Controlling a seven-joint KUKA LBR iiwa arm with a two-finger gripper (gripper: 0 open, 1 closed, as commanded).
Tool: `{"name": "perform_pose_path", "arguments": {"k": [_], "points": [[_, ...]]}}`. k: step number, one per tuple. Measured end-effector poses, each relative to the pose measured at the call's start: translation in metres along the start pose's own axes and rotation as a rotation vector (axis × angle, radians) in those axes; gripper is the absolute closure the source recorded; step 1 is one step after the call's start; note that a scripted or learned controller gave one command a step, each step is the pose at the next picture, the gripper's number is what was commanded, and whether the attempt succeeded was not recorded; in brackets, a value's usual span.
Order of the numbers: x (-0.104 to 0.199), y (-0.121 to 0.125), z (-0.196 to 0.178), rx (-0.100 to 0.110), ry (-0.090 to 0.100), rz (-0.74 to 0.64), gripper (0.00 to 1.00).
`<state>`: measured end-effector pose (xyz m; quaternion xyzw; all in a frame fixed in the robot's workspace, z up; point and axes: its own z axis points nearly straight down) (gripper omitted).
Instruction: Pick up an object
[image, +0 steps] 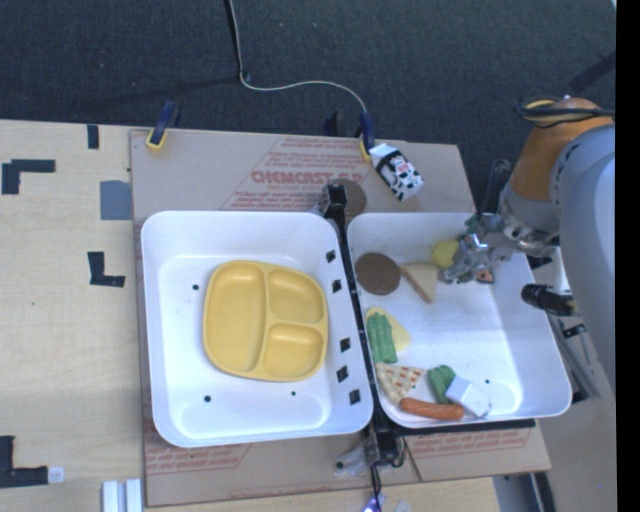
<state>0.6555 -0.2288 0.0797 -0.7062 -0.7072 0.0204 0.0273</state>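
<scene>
Nearest me, the right bin (520, 330) held most of the clutter. Along its front edge I saw an orange carrot-like piece (432, 409), a white block (470, 396) just beside a small green item (441, 379), and a tan waffle-patterned wedge (400, 379). Behind those lay a green pod-shaped veg (381, 337) on a pale yellow slice (399, 329). Farther back sat a brown disc (378, 273) with a tan wedge (419, 281) next to it, and a yellow lemon-like item (446, 251) near the bin's far side.

The left bin (170, 330) held one yellow divided plate (266, 320), three compartments, w/ nothing in them.

The gripper (470, 262) was down in the right bin's far corner, just beside the yellow item; I couldn't tell whether it was wide or closed, or gripping anything.

Beyond the bins, red print on the cardboard sheet (240, 165) read approx. "CHEMCAST", upside down to me; rest illegible. A small black-and-white cow toy (397, 171) lay there.
</scene>
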Motion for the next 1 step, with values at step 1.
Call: {"name": "perform_pose_path", "arguments": {"k": [1], "points": [[-0.0005, -0.0001, 0.0002, -0.002, -0.002, 0.001, 0.00]]}}
